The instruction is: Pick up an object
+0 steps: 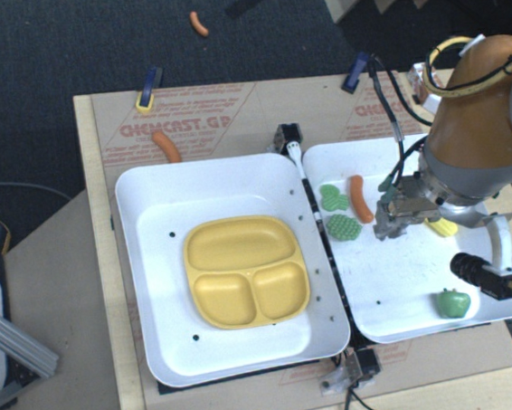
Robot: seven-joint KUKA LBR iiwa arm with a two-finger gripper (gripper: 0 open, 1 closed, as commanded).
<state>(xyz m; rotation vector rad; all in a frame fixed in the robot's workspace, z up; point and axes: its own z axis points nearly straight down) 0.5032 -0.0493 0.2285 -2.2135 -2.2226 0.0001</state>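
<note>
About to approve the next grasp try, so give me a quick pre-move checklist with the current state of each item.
1. Gripper is over the right bin: ok.
2. Finger opening visible: cannot tell.
3. Object already held: cannot tell.
4. Targets within the right bin: ok; orange carrot, green leafy pieces, green pepper and a yellow item partly under the wrist.
5. Nearest targets clear of the bin wall: not ok; leafy pieces lie close to the divider.
6. Left bin holds the yellow divided tray, out of the arm's path: ok.

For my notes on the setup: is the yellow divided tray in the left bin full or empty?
Empty: all three compartments of the yellow tray show bare yellow surface.
</note>
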